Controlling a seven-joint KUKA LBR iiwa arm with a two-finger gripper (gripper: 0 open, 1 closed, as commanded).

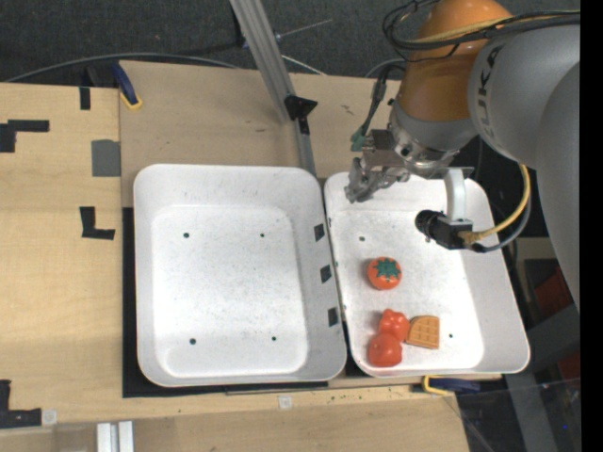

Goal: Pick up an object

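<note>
Three small toys lie in the right bin (490,281): an orange-red tomato-like ball with a green top (384,272) in the middle, a red pepper-like piece (386,339) near the front edge, and a tan waffle-like piece (424,332) touching its right side. My gripper (361,188) hangs over the bin's far left corner, well behind the tomato. Nothing shows between its fingers.
The left bin (226,271) sits beside the right one, with black clips (325,273) along the shared edge. A slanted metal pole (273,64) rises behind the bins. A black fitting with a yellow cable (448,229) hangs from the arm over the right bin.
</note>
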